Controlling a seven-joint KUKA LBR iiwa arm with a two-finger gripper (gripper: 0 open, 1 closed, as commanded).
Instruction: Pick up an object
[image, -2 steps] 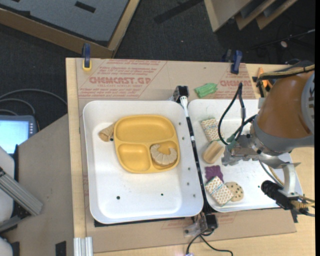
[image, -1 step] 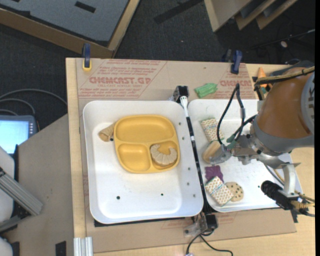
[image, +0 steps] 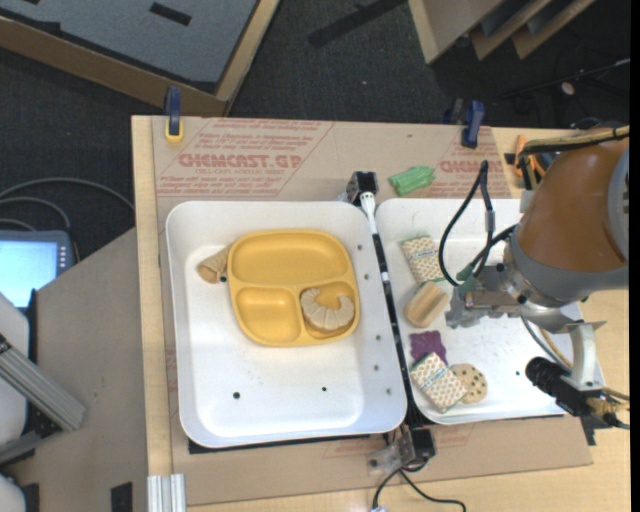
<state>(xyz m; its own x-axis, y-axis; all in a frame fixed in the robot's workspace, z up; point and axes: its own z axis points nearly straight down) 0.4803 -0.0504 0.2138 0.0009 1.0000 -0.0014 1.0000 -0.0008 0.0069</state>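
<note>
Tray one, patterned packets perhaps two

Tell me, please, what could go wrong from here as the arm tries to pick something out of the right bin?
The pincer sits low beside the tan block, so it may nudge it away rather than grip it. The patterned packet, purple piece and cookie crowd close, so a neighbour could get bumped. The black cable might snag.

Right bin left side crowded; yellow tray fills left bin centre.
</note>
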